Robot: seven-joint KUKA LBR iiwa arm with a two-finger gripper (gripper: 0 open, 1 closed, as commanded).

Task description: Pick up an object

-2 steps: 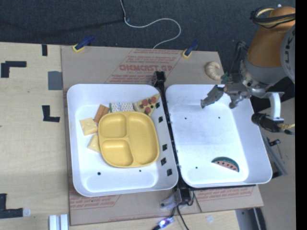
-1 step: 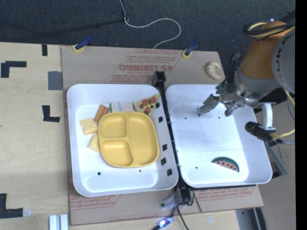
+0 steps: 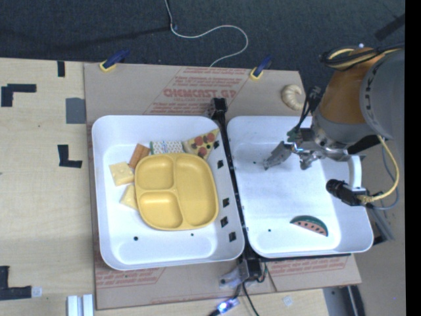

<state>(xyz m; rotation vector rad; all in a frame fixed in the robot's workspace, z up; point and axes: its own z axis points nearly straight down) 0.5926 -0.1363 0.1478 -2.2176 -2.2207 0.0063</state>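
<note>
Reaching in from the right, grey arm [image 3: 378,104] with orange band bent low over the right bin [image 3: 263,239], gripper [image 3: 291,157] fingers spread apart near its upper half, nothing between them.

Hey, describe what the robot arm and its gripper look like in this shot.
The arm is grey, with an orange band above the wrist. Yellow and black cables loop around it. The gripper is small, metallic grey, with two thin fingers.
</note>
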